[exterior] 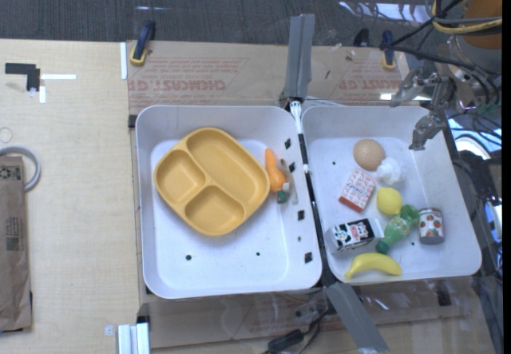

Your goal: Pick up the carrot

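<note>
The carrot, small and orange with a green top, lies in the left bin. It rests against the right rim of a yellow divided plate, close to the wall between the two bins. My gripper hangs over the far right corner of the right bin, well to the right of the carrot and apart from it. Its fingers stand open with nothing between them.
The right bin holds a brown egg, a red-and-white box, a lemon, a green bottle, a can, a cow-print carton and a banana. A metal divider post stands behind the bins.
</note>
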### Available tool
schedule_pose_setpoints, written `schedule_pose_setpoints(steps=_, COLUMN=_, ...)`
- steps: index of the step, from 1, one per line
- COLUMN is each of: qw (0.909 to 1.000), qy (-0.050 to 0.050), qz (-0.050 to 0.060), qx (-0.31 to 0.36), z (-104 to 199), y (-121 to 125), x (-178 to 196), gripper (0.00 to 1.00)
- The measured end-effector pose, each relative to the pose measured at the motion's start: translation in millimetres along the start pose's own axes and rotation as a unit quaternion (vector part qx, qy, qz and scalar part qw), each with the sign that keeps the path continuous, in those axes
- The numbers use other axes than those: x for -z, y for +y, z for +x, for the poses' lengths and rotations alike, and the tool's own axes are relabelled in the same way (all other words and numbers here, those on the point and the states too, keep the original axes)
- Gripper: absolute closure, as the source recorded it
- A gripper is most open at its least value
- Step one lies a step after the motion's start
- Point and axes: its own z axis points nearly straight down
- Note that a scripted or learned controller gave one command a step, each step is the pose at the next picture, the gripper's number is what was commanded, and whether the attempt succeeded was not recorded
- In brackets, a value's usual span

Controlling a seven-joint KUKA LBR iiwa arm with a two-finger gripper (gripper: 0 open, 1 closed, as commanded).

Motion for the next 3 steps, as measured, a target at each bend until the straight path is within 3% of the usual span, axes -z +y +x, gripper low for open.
schedule_pose_setpoints(steps=1, qw=0.9999, qy=-0.001, qz=0.001, qx=0.017, z=-7.7, y=6.7, x=18.1, gripper=0.00)
schedule_pose_setpoints(steps=2, qw=0.9972, qy=0.000, qz=0.000, qx=0.075, z=45.9, y=25.6, x=-66.8, gripper=0.00)
schedule_pose_setpoints(steps=3, qw=0.9848, qy=-0.002, qz=0.001, qx=0.174, z=-1.3, y=-14.5, x=21.4, gripper=0.00)
